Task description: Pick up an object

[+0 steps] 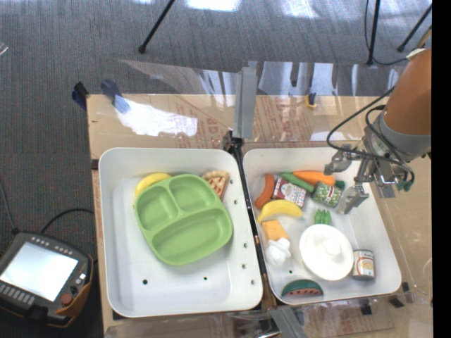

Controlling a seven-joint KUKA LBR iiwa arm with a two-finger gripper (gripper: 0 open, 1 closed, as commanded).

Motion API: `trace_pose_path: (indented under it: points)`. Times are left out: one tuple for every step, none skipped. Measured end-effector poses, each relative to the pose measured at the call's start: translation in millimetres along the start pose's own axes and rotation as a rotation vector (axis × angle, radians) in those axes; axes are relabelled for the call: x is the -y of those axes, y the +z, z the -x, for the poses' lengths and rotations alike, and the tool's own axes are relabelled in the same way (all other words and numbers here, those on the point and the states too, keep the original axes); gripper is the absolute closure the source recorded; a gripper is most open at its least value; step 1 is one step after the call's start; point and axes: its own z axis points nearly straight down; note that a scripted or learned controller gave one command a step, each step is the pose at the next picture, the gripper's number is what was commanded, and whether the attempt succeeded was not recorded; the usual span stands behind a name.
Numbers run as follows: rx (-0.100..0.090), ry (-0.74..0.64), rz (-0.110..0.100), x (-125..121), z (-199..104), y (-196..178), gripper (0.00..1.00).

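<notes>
- Camera view: the hand (350, 186) hangs over the right white plastic bin (384, 220), its two fingers spread apart with nothing between them.
- Just left of its lower finger lies a small green-labelled packet (327, 193), the nearest candidate.
- Farther left, an orange toy carrot (314, 177) lies lengthwise, pointing toward the hand.
</notes>
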Motion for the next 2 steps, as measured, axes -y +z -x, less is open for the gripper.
trace_pose_path:
  points:
    - [-0.012,-0.013,0.004,9,42,116,0.00]
    - [0.008,0.009,0.001,-63,53,123,0.00]
